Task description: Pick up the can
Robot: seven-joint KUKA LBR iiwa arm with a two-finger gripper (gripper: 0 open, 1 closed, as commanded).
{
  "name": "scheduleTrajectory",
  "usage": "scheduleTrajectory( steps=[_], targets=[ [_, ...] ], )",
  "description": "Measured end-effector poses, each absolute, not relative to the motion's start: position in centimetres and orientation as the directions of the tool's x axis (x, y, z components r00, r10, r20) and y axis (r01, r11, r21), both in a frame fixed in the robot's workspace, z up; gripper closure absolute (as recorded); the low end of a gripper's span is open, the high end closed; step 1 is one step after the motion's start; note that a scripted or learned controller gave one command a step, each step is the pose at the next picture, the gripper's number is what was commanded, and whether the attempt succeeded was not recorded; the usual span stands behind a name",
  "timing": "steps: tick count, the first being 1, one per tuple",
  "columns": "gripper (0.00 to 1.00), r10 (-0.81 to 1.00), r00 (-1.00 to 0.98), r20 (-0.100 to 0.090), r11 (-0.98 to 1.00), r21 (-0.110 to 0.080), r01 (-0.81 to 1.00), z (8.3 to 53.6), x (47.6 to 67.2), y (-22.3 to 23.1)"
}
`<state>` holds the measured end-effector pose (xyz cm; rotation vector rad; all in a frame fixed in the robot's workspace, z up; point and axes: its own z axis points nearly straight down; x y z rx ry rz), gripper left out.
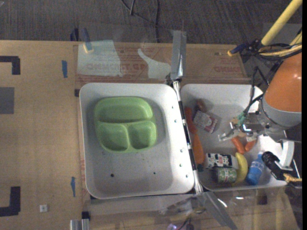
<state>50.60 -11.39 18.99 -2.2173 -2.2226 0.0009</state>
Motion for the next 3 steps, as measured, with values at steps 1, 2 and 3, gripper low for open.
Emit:
scheduleTrajectory(
  steps=[1,2,3],
  targets=[
    [0.00,0.982,0.187,0.002,-0.187,0.007,0.982,8.7,48.3,-12.3],
    [0.00,0.941,0.339,0.000,-0.339,0.000,0.941,18.8,47.9,-14.7],
    [0.00,0.876,0.482,-0.001,-0.482,0.000,0.876,23.2,54.9,-15.2]
  ],
)
